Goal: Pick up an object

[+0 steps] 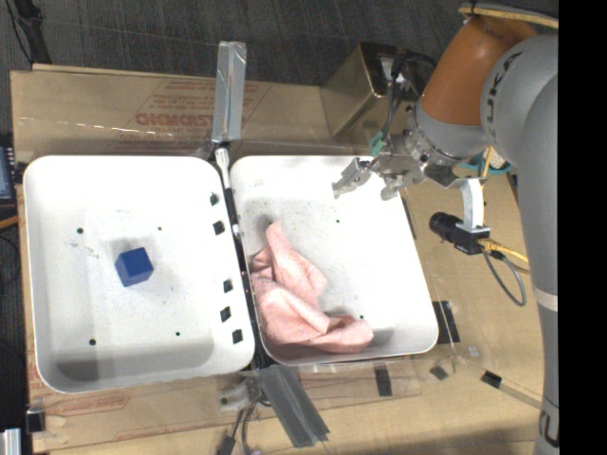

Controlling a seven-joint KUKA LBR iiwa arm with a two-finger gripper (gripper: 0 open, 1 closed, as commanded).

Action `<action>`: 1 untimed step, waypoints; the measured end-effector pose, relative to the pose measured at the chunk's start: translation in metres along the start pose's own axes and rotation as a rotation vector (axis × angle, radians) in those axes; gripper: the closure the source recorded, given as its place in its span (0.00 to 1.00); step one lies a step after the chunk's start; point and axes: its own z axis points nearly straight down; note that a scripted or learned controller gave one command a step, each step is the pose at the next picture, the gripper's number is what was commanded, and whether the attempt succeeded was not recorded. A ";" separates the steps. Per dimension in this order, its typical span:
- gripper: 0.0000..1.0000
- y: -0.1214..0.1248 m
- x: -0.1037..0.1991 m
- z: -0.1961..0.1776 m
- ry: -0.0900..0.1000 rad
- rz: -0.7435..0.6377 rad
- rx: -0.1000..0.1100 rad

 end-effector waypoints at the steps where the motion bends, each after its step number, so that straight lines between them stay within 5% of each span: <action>1: 0.00 -0.008 0.049 0.131 0.001 0.154 0.002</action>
